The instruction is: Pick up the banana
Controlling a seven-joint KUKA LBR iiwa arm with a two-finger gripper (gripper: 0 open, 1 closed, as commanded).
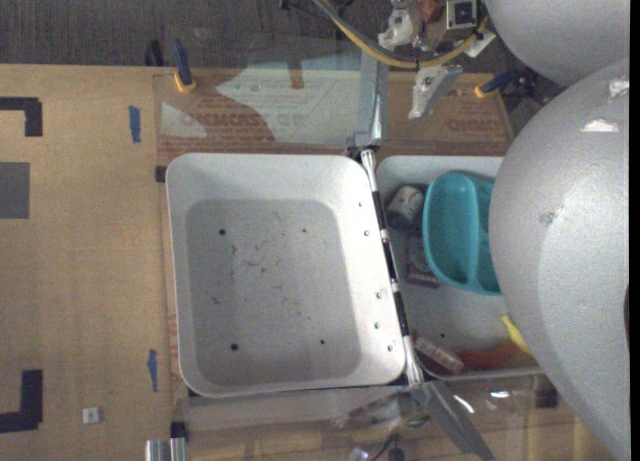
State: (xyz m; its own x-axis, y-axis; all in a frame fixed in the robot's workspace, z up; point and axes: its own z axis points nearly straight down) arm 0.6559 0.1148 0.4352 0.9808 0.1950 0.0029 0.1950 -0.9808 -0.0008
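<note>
Two shallow white plastic bins (180,249) sit on the tan wooden bench (80,249). A yellow sliver, maybe the banana (512,332), peeks beside the bulky grey robot arm (570,279) in the right bin. Can't tell the gripper's state.

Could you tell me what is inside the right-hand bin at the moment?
In the right bin: a teal bowl, a small can, a yellow sliver, perhaps the banana, and a reddish item. The grey arm covers the rest.

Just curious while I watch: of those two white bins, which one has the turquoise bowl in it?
The right bin, the one partly under the grey arm. The turquoise bowl lies there among other small items; the left bin shows only its speckled floor.
</note>
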